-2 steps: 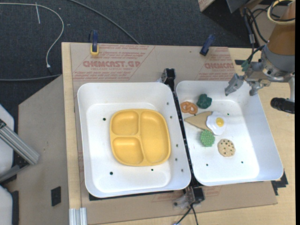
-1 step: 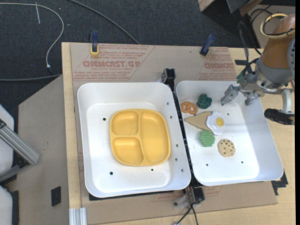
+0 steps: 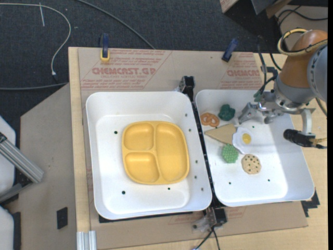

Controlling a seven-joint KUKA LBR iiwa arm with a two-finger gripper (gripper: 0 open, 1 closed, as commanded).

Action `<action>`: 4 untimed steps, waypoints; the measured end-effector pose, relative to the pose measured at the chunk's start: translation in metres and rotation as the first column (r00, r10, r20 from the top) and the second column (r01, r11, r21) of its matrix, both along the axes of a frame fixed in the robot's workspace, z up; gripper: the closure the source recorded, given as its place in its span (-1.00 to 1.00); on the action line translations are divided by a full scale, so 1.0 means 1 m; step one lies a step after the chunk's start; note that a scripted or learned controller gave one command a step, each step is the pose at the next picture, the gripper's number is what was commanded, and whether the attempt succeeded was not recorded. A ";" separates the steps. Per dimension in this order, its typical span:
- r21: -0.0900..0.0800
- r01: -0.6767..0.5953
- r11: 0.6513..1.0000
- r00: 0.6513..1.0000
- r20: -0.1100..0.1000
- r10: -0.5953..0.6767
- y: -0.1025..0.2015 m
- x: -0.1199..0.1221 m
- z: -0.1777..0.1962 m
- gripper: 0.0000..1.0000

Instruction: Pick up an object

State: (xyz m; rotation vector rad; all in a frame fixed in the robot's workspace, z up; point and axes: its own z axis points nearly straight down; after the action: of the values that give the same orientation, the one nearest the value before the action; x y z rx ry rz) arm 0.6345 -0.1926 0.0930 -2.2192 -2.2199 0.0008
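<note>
Two white bins are seen: the left bin (image 3: 99,139) carries one yellow divided plate (image 3: 155,152); six food items are clustered in the right bin (image 3: 291,176). The gripper (image 3: 248,113) state cannot be told.

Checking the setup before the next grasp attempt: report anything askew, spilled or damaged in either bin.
Nothing looks spilled or damaged. The yellow divided plate lies flat in the left bin. In the right bin, the pretzel, tan wedge, fried egg, two green pieces and cookie sit crowded together, some touching.
</note>
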 end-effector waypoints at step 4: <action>-0.003 -0.001 1.000 1.000 0.008 0.001 -0.014 -0.003 0.152 1.00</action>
State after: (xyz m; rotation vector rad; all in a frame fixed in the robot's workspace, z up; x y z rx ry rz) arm 0.6318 -0.2069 0.2449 -2.2241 -2.2263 -0.0047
